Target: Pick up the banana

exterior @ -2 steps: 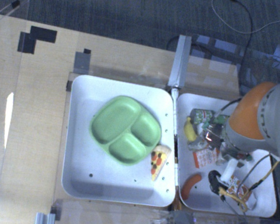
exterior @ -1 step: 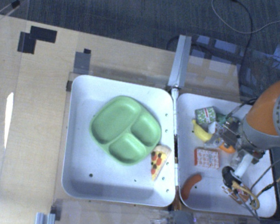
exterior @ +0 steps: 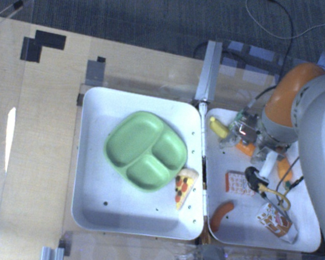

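The banana (exterior: 217, 126) is a small, smooth, glossy yellow piece, short and slightly curved, lying in the far left corner of the right bin (exterior: 239, 227), close to the wall that divides it from the left bin (exterior: 87, 197). Just beside it, on its right, sits the gripper (exterior: 240, 131), a cluttered metal-and-wire head at the end of the broad, matte grey arm (exterior: 324, 152). Its tip is too small and tangled to read, so I cannot tell whether the claw is wide or narrow, nor whether it touches the banana.

Both bins are shallow, white and hard-looking, with rounded corners and a faint sheen. The left one holds a pale green plate (exterior: 144, 148), smooth plastic moulded into three soft hollows. Beside the plate, at the bin's right wall, lies a wedge like a pizza slice (exterior: 183, 186), tan with red spots.

In the right bin a flat orange piece (exterior: 245, 149) is partly hidden under the wrist, so its shape is unclear. Nearer lie a small printed card (exterior: 235, 182), a smooth reddish-brown sausage (exterior: 221, 214) curved against the near left corner, and a crinkled printed packet (exterior: 275, 220). The arm covers the bin's far right side.

The bench (exterior: 27, 135) is pale wood with glare streaks
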{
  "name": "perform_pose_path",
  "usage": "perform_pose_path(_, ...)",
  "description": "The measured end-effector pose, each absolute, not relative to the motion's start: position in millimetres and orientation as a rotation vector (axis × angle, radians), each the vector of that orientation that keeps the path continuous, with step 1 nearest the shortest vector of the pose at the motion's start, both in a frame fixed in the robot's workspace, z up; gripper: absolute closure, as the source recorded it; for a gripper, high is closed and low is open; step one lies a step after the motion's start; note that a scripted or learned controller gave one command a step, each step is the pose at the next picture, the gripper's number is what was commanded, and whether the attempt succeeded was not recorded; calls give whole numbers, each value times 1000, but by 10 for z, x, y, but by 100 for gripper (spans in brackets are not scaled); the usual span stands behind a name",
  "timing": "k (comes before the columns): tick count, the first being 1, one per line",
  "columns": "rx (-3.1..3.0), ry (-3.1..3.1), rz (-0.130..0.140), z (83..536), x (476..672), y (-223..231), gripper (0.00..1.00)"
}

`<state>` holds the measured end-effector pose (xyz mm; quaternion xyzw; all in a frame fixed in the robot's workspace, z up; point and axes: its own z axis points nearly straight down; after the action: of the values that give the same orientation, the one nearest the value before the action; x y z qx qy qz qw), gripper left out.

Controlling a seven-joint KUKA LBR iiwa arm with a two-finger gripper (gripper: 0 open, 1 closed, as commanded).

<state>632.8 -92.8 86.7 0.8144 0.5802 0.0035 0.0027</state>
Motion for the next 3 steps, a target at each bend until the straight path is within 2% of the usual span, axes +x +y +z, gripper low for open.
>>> perform_pose_path(1, 2549, 1899, -53, 840, 6601, -951, 0)
perform_pose_path(2, 2567, 1897, -44, 837, 6613, -1049, 0)
perform_pose_path(3, 2555, 1896, -43, 914, 6626, -1067, 100)
